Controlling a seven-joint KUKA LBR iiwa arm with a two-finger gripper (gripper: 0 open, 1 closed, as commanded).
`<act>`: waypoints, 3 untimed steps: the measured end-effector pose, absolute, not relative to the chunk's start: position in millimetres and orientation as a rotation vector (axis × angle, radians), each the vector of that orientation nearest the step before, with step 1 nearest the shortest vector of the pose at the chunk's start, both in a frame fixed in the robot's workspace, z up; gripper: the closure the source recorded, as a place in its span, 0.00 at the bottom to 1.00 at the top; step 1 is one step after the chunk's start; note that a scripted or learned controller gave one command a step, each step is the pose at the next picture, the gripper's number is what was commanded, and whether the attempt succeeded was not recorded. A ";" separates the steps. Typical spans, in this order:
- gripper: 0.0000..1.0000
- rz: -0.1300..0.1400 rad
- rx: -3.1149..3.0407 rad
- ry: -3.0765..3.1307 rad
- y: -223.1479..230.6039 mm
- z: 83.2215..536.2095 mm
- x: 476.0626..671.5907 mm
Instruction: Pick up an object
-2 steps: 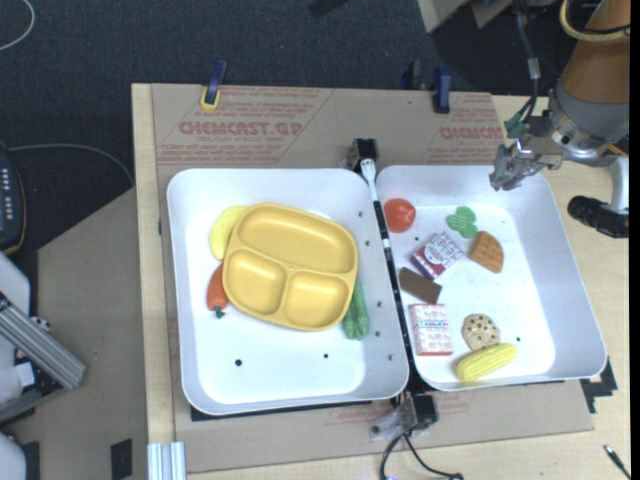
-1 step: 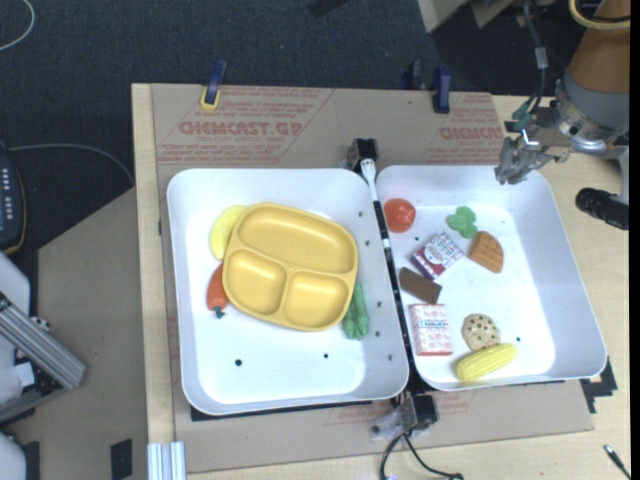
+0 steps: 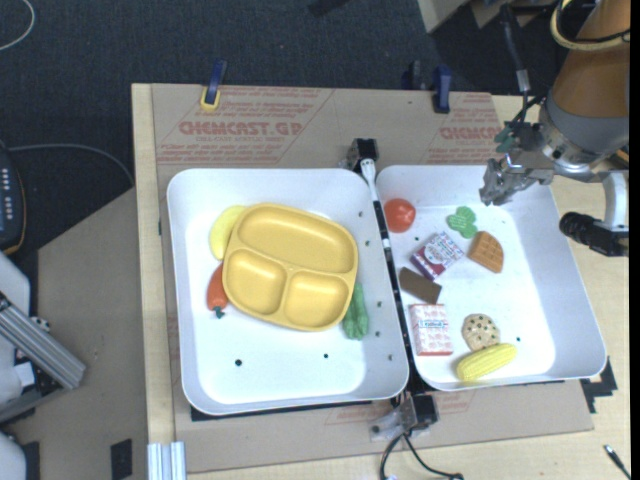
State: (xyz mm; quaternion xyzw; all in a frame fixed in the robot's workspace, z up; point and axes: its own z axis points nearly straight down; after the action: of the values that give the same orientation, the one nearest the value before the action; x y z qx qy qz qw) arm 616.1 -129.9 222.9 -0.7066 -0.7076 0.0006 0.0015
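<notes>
White plastic forms the two shallow bins, and the gripper (image 3: 497,190) is seen poised over the upper right part of the right bin (image 3: 570,298), near its far rim. Nothing is seen between its fingers, so the pick is judged not yet done: the approach, the closing on a thing and the lift all remain. Whether the jaws are spread or closed cannot be told, since they are small and dark against the bin wall. Several candidates lie in that bin, all on the side of the jaws toward the camera. Nearest, just below and slightly left of the jaws, lies a green toy (image 3: 462,220), with a brown bread-like piece (image 3: 487,252) just below the jaws and touching or nearly touching it. A red tomato (image 3: 400,214) rests farther left, near the divider. A red-and-white packet (image 3: 438,255) and a dark chocolate bar (image 3: 420,286) lie lower left of the jaws. Well apart from the jaws, toward the near rim, a second packet (image 3: 430,329), a cookie (image 3: 480,330) and a yellow corn cob (image 3: 486,361) are found. A yellow compartment tray (image 3: 289,266) is set in the left bin (image 3: 200,348), far left of the jaws. The green toy is judged the likeliest target by closeness.
</notes>
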 end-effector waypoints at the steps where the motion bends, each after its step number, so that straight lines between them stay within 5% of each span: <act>1: 1.00 0.002 -2.215 -2.221 -91.2 231.8 573.4; 3: 1.00 0.003 -2.218 -2.220 -36.1 223.4 515.1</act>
State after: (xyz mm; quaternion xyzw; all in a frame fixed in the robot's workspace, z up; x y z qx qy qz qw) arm 515.1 -36.1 223.4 -0.7067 -0.7075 0.0009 0.0019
